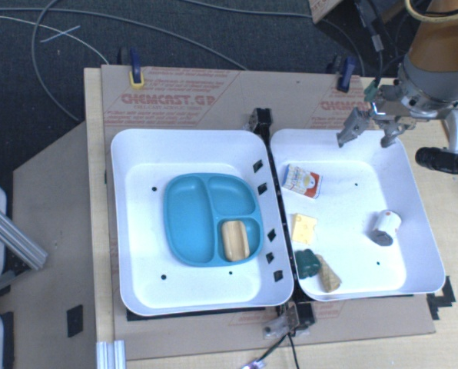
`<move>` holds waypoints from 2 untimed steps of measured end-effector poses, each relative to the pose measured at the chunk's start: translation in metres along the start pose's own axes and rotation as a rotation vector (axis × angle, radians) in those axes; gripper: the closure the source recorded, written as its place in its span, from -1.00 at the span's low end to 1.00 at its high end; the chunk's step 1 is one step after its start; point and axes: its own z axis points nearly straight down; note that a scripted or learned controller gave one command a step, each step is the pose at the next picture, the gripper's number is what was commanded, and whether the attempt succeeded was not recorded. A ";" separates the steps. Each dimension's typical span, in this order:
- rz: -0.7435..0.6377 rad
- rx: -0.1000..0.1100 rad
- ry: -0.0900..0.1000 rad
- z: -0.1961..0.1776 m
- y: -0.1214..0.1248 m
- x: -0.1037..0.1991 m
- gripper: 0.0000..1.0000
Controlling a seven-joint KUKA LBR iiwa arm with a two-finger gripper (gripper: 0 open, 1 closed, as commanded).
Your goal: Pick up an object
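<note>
Nearest the camera, along the front wall of the right bin (413, 279), a dark green object (306, 264) lies touching a tan, wedge-shaped piece (328, 277). Just behind them rests a pale yellow block (304, 227). Toward the bin's right side lies a small white cup (385, 226), tipped over, its grey opening facing the front. Farther back, near the bin's left wall, sits a small white packet with a red and blue print (300, 181).

The left bin (129, 206) holds a blue divided plate (211, 218); a tan, bread-like block (234, 239) occupies its front right compartment, the other compartments bare. Black clips (260, 120) join the two bins along their shared edge.

At the far right corner of the right bin, the gripper (371, 132) hangs above the rim, its two fingers spread apart with nothing between them, well apart from every object in the bin. The grey arm with its orange band (438, 29) rises behind it. Both bins stand on a desk (214, 91) covered by printed brown board, fixed at its far edge by blue clamps (136, 69).
</note>
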 end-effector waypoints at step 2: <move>-0.002 -0.011 -0.002 0.033 0.004 -0.002 -1.00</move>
